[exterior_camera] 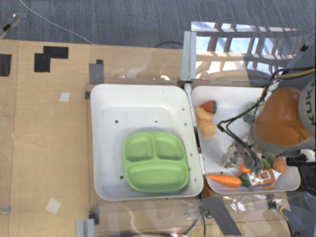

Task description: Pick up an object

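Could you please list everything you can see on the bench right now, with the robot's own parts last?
Bins: two, white, side by side on the bench.
Plate: one, green, three compartments, in the left bin.
Carrot: one, orange, at the near edge of the right bin.
Strawberry: one, red with green top, far left corner of the right bin.
Yellow toy: one, pale yellow, just below the strawberry.
Small items: several, mixed colours, under the arm; too cluttered to identify.
Arm: one, grey and orange, over the right bin.
Gripper: one, metallic, low in the right bin.
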Tool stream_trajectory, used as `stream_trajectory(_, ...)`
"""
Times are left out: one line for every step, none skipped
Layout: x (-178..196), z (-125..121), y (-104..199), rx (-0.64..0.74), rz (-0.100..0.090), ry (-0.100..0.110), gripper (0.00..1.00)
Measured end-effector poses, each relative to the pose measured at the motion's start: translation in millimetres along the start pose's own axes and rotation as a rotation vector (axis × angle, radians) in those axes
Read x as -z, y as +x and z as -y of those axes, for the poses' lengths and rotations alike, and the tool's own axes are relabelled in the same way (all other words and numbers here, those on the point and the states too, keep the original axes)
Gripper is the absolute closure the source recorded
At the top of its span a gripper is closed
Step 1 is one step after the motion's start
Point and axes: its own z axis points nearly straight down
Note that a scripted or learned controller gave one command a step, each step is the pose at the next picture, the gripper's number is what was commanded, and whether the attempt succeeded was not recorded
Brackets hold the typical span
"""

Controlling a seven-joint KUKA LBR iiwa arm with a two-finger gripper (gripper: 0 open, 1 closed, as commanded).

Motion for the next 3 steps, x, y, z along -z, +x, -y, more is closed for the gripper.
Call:
stream_trajectory(159.9,-40.6,-15.1,0.01,-0.005,-0.002,1.0)
stream_trajectory(224.8,-2.3,-57.6,0.072,-0.01,0.002,1.0)
stream_trajectory(165.4,-50.8,-4.6,0.004,-0.02,0.001,1.0)
